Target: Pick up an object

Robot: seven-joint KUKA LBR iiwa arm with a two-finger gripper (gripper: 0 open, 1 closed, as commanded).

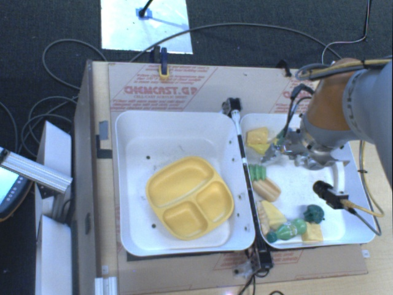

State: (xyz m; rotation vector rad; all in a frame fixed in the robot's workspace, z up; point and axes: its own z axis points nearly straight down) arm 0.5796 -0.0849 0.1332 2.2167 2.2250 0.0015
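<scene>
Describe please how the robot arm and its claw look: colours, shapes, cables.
The arm is thick, rounded and grey, with an orange band above the wrist. Thin dark cables loop along it. The claw is a small metallic grey part.

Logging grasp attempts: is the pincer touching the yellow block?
Cannot tell. In the camera view the pincer sits right beside the yellow block, with no plain gap or contact.

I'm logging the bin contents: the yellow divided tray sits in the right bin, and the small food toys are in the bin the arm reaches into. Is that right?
Not quite. The camera view shows the yellow divided tray in the left bin, not the right one. The rest holds: the small food toys are in the right bin, where the arm reaches in.
</scene>
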